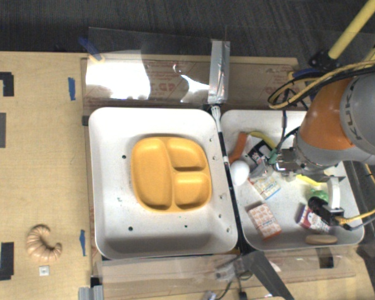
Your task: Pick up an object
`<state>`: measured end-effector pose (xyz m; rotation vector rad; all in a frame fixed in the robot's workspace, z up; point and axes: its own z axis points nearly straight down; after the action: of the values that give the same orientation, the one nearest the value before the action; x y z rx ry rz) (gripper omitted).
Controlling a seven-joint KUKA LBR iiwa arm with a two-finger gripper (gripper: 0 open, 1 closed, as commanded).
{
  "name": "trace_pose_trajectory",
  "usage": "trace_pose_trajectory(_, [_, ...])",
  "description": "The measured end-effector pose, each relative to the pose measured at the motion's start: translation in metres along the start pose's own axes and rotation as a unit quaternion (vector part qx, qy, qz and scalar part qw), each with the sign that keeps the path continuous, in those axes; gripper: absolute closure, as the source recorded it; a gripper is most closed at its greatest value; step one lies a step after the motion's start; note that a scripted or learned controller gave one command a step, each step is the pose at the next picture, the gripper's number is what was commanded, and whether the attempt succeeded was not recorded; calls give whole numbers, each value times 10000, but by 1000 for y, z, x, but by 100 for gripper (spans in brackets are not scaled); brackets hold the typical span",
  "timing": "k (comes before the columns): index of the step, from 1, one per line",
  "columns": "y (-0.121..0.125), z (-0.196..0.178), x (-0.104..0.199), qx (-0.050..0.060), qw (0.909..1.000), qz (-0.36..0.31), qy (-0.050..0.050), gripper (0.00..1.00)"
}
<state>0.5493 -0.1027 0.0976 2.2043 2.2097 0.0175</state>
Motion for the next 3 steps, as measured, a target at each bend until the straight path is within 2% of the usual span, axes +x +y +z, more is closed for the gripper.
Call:
trace_pose_trajectory(1, [76, 8, -3, 71, 9996, 284, 8, 0])
trace_pose_trajectory(2, [74, 1, -4, 130, 9995, 271, -4, 100])
trace_pose_trajectory(3, [77, -99, 55, 62, 9985, 551, 37, 100])
